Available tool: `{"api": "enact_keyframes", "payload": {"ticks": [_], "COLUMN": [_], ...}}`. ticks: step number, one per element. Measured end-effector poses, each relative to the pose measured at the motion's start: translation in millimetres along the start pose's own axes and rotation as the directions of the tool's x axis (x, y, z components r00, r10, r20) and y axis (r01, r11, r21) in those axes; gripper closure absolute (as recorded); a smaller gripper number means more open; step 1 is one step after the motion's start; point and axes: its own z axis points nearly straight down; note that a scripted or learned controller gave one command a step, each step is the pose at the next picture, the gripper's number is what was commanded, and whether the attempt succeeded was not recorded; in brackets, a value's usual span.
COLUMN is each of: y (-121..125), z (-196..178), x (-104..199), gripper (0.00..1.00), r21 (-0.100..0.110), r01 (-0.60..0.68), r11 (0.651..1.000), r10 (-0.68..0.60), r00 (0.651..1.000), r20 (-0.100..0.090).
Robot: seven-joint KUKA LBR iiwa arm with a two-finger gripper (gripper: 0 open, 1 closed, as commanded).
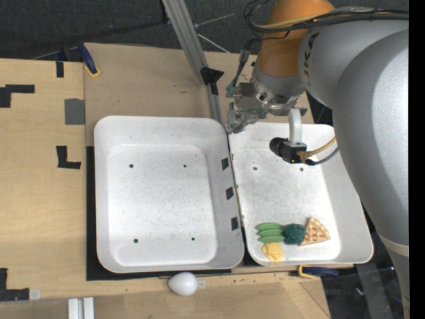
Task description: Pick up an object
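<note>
One arm (312, 52) bends down, claw (236, 121) at bin (292, 178) corner; grip indiscernible.

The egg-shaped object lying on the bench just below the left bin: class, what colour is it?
White. The egg-shaped object shows plainly in the camera view.

The grey arm (372, 111) is cut off by the right edge. The metal gripper (236, 121) is too small and cluttered to read. The yellow toy (272, 250) lies partly hidden under the green toys (279, 231).
</note>
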Motion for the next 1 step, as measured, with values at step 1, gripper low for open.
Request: {"api": "enact_keyframes", "payload": {"ticks": [1], "y": [4.0], "z": [6.1], "x": [55.4], "gripper": [1.00], "r21": [0.002], "r01": [0.000], "r11": [1.000], "r10": [0.000], "r00": [1.000], "r20": [0.000]}}
